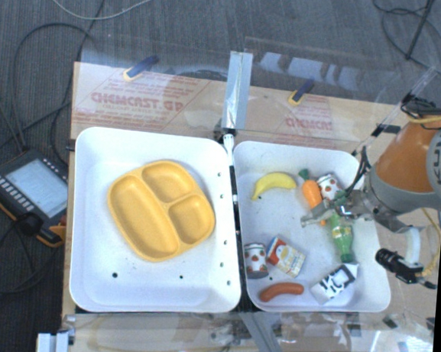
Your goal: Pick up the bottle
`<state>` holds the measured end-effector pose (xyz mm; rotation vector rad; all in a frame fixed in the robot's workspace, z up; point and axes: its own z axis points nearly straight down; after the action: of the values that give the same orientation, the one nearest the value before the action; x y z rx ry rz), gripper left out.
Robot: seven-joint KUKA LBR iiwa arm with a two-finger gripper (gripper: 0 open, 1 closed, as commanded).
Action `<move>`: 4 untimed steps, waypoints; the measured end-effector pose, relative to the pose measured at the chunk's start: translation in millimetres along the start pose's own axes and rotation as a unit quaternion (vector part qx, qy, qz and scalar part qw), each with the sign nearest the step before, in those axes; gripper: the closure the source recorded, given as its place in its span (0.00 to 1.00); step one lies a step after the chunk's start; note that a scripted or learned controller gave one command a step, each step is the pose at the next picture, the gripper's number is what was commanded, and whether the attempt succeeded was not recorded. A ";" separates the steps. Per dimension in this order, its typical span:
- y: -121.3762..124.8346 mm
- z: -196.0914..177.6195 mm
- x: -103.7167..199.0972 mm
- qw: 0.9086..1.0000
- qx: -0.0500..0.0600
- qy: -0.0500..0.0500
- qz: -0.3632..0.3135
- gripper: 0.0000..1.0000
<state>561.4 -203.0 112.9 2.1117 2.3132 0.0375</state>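
Yellow tray, banana, perhaps sausage

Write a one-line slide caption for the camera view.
KUKA arm's gripper poised beside the green bottle in the right bin; yellow divided plate in the left bin.

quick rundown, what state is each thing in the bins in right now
green bottle: lying flat, right bin, at the gripper
banana: lying loose
carrot: lying by the gripper
sausage: lying near front wall
yellow tray: flat in left bin
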 end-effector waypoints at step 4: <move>-36.7 23.1 1.3 0.994 0.008 0.001 0.113 0.00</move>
<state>525.4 -204.8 88.9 2.3719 2.0696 0.0236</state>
